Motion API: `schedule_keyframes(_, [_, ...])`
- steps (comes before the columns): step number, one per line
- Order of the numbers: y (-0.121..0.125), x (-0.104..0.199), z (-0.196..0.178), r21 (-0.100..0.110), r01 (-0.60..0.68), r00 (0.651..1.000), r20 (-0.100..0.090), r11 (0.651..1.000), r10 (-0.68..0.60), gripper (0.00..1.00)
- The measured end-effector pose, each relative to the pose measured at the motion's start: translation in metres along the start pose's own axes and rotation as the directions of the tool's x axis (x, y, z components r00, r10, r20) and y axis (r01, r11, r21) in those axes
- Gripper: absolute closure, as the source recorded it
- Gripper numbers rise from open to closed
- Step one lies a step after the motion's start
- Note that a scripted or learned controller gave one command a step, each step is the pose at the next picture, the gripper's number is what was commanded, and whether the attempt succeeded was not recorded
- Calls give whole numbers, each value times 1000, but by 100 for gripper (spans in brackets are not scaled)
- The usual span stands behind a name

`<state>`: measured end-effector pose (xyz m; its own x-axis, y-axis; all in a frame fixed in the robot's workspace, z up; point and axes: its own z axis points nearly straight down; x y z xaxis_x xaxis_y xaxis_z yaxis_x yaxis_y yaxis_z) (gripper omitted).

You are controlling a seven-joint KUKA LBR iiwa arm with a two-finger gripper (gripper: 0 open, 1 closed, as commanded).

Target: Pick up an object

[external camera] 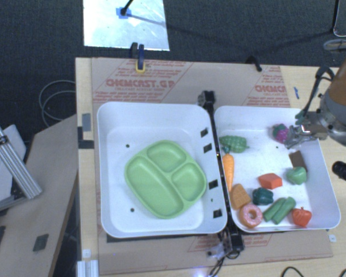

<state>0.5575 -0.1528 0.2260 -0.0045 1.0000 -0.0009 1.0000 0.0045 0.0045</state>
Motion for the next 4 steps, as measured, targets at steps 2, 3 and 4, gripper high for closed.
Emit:
schedule_keyframes(2, [-7,115,10,4,6,1000,-4,1000,-6,100])
schedule_keyframes(3, [-14,167,15,5,6,1000,-3,1000,-6,100])
schedule_keyframes(4, [-17,201,0,2,4,1000,-3,1000,-4,100])
